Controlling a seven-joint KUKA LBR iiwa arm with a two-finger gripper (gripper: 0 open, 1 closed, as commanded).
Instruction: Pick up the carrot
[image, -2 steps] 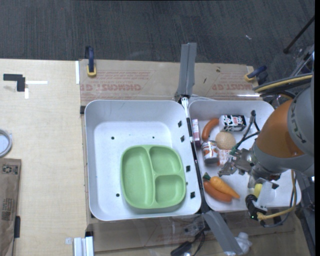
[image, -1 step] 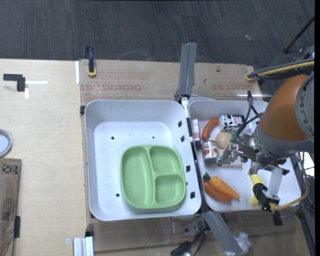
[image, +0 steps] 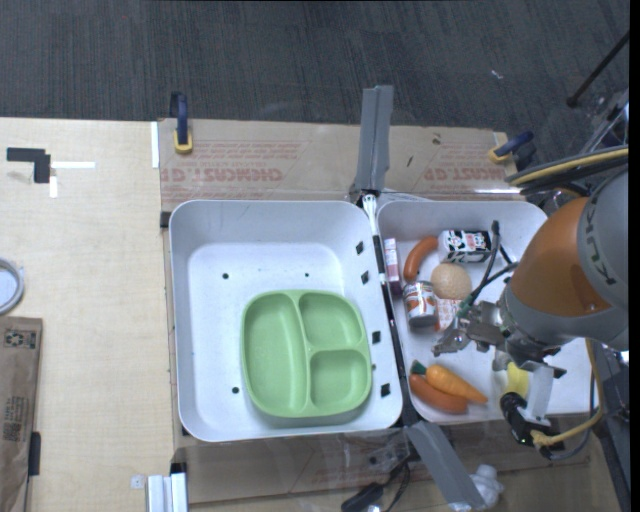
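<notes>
Claw (image: 455, 338) hovers above one carrot (image: 452, 380).

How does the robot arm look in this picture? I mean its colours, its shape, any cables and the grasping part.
The arm is thick and rounded, grey with a broad orange band above the wrist. Below the band sits a grey wrist block with dark metal parts. The pincer is small, dark and metallic. A yellow cable runs near the arm's upper part, and black cables hang by the wrist.

a green divided plate (image: 304, 352) lies in the left bin (image: 195, 300).
</notes>
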